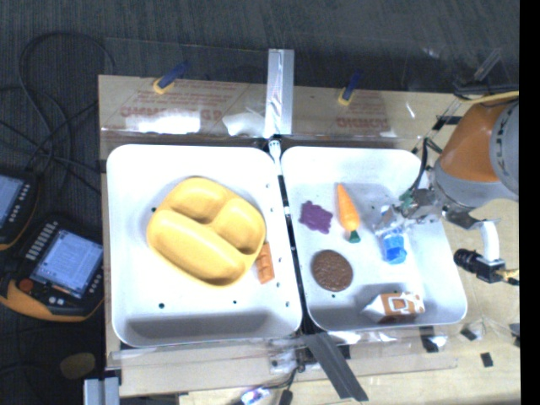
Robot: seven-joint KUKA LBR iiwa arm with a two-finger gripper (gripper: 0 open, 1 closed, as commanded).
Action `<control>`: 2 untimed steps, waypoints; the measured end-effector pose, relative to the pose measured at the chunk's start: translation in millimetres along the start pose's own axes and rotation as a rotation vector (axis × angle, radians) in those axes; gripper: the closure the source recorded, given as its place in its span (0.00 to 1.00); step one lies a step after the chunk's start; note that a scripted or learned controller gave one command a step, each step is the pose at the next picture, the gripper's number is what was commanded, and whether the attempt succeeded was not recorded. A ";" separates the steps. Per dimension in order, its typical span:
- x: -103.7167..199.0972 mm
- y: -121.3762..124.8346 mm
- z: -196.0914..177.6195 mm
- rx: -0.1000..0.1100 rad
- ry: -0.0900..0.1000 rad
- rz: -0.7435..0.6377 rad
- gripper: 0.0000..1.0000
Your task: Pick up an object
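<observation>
In the right bin lie a purple piece, an orange carrot with a green tip, a round brown cookie, a small blue object and a little brown-and-white carton. My gripper is low over the right half of this bin, just above the blue object and right of the carrot. Whether it touches the blue object I cannot tell.
The left bin holds a large yellow bread-shaped object and a small orange piece by the dividing wall. The arm's orange band hangs over the right bin's far right rim.
</observation>
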State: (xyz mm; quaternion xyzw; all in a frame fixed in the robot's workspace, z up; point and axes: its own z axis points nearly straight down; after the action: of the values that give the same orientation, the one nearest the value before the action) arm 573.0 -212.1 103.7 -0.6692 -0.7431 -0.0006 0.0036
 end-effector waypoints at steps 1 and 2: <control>0.8 0.2 0.1 0.001 0.001 -0.001 0.00; 2.2 -0.8 -5.2 0.004 0.003 -0.005 1.00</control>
State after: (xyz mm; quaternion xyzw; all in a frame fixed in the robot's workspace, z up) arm 572.1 -210.0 109.0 -0.6672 -0.7448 -0.0003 0.0060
